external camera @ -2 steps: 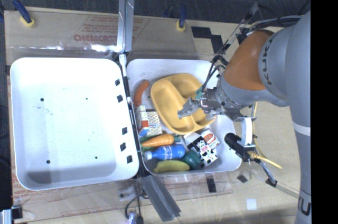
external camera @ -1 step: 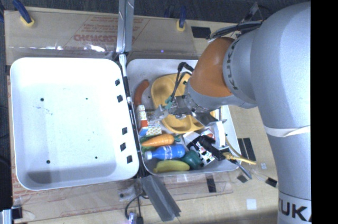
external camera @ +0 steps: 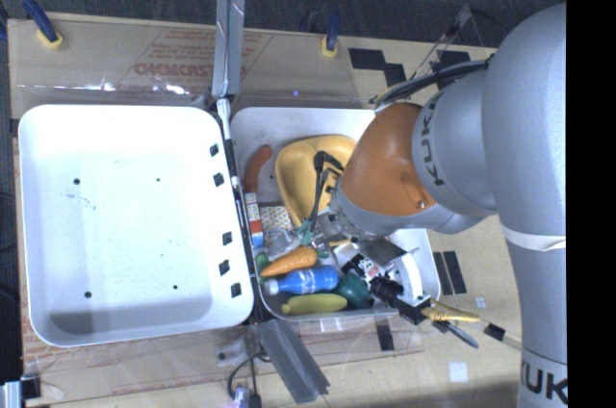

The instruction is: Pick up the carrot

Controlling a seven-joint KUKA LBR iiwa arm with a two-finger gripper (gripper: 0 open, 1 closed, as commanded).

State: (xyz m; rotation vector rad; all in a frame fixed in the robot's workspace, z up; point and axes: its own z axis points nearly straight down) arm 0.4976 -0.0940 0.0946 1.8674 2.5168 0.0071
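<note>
Over the right bin (external camera: 289, 119), fingers (external camera: 325, 241), state unclear, beside the carrot (external camera: 292, 261).

A blue bottle (external camera: 306, 281) is lying beside a yellow banana (external camera: 313, 304) in the right bin (external camera: 289, 119); a yellow bowl (external camera: 300, 167) is sitting behind.

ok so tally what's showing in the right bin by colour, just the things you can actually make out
orange: 1, the carrot
blue: 1, the bottle
yellow: 2, the bowl and the banana-like piece
brown-red: 1, the rounded piece by the divider
total: 5
More clutter lies under the arm, too hidden to sort.
</note>
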